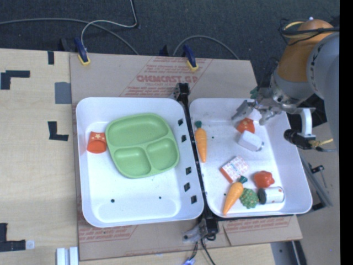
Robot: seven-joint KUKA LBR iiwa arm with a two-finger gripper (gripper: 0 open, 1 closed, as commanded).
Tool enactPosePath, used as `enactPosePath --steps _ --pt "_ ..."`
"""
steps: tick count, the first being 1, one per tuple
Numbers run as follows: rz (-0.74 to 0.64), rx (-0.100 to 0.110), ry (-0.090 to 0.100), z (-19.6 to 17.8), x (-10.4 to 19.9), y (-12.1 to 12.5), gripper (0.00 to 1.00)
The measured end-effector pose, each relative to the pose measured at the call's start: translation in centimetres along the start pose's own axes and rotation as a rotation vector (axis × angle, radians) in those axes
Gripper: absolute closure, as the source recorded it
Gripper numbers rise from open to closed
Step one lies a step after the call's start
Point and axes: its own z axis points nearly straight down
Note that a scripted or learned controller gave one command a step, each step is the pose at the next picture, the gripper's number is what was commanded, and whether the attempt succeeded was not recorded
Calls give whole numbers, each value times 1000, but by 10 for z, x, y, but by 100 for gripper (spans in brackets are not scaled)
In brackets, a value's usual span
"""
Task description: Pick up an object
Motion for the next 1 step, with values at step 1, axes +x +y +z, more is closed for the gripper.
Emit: enactPosePath --steps 1 --pt "-3 -10 -3 67 -6 26 0"
